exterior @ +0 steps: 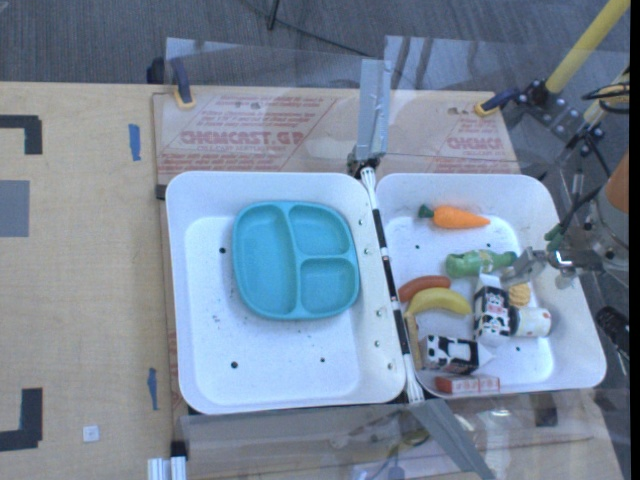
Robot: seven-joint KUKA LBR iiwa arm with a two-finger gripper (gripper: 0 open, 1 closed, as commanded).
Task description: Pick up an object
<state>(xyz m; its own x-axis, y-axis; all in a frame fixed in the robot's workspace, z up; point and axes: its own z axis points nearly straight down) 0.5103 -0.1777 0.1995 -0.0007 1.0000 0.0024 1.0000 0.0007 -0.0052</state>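
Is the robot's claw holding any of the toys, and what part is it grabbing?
I can't tell. The gripper is at the right end of the green toy, but it's too blurry to see if it's pinching it.

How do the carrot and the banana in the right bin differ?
The carrot is orange with a green tip; the banana is yellow. The carrot is straight, the banana curved. The carrot lies alone near the bin's far side; the banana sits nearer the middle, tight against a red-orange piece. Both lie flat in the right bin.

Tool low in right bin, perhaps touching green toy
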